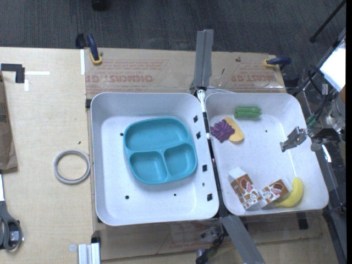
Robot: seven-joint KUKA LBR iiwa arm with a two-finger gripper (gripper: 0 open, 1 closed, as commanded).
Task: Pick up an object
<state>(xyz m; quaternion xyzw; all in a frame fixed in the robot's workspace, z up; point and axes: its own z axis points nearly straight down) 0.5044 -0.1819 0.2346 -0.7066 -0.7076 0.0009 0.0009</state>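
The right bin (308, 164) holds several toy foods. A green vegetable (247, 112) lies near its far wall. A purple grape bunch (221, 130) rests against a yellow-orange slice (236, 133) at its left. Two small brown-and-white cartons (243, 189) (275, 192) lie at the near edge, with a yellow banana (294, 193) touching the right one. My gripper (293, 139) hangs over the bin's right side, apart from all of these, with nothing seen in it.
The left bin (104, 147) holds a blue divided plate (160, 150). A grey tape ring (72, 166) and scissors (8, 232) lie on the bench to the left. A grey post (203, 59) rises behind the bins' shared wall.
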